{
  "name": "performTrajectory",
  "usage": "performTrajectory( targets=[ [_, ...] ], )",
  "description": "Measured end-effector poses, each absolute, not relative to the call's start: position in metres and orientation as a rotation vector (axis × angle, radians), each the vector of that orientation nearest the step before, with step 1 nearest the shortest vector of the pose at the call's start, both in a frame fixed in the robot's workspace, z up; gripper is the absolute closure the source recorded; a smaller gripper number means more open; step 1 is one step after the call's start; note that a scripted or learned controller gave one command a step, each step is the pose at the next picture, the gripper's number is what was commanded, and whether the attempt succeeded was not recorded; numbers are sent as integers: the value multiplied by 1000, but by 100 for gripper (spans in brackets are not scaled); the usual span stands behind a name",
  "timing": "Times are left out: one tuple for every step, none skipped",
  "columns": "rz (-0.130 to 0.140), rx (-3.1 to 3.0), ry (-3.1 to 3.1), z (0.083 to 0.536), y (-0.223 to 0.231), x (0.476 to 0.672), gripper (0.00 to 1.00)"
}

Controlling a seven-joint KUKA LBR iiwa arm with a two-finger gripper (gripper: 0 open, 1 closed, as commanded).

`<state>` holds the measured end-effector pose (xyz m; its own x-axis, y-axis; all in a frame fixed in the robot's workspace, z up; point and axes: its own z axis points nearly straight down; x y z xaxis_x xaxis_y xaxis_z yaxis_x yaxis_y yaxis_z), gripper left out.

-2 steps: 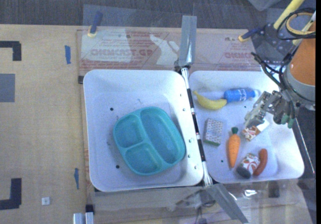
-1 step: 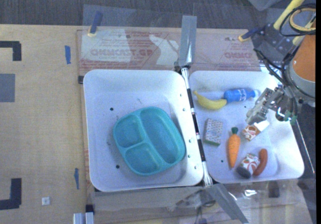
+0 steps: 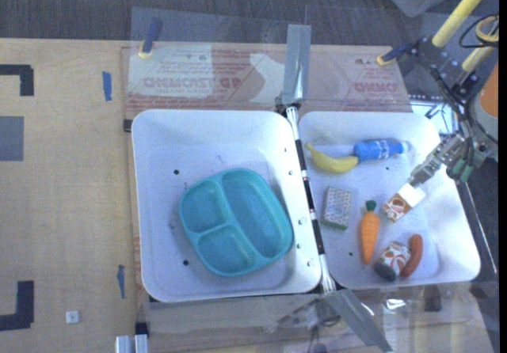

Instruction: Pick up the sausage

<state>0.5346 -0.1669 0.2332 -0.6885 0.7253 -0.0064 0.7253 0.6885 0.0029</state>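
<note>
**Sausage in the right bin's near corner**

Sitting in the left white bin (image 3: 150, 138) is a teal three-compartment plastic tray (image 3: 234, 221). The right white bin (image 3: 467, 260) holds a yellow banana (image 3: 331, 159), blue bottle (image 3: 379, 149), orange carrot (image 3: 368, 234) and, beside a small can (image 3: 390, 259), the reddish-brown sausage (image 3: 413, 255). The two-finger gripper (image 3: 445, 158) hovers above the far right; whether clenched or released, I cannot tell.

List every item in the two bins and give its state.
Tray: upright in left bin.
Banana: lying flat.
Bottle: on its side, touching banana.
Carrot: lying flat.
Sausage: lying against can.
Carton: lying flat.
Sponge: flat.
Tool: above right bin.
</note>
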Motion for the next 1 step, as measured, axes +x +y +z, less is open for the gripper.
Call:
performTrajectory(
  targets=[
    [1,1587,2704,210,-181,574,100]
  ],
)
